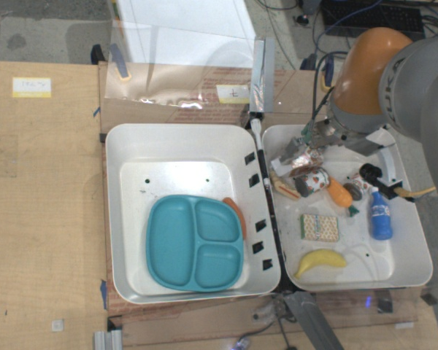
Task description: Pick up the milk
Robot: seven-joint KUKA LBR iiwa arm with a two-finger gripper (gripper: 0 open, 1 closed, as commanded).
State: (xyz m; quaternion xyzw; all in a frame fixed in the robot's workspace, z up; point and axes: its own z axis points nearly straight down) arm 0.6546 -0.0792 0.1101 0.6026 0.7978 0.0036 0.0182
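Note:
The milk (313,181) looks like a small white and dark brown carton with a red spot. It lies on its side in the upper left part of the right bin (416,257). My gripper (301,154) hangs just above and to the left of it, its metal tips pointing down and left toward the bin's left wall. Nothing shows between the tips. The arm's orange band (369,68) rises behind it at the upper right.
Around the milk lie a tan bun-like piece (284,189), an orange carrot (340,193), a blue bottle (380,216), a patterned packet (320,227) and a banana (320,262). The left bin (124,195) holds a teal divided plate (196,241) with an orange piece (236,211) at its edge.

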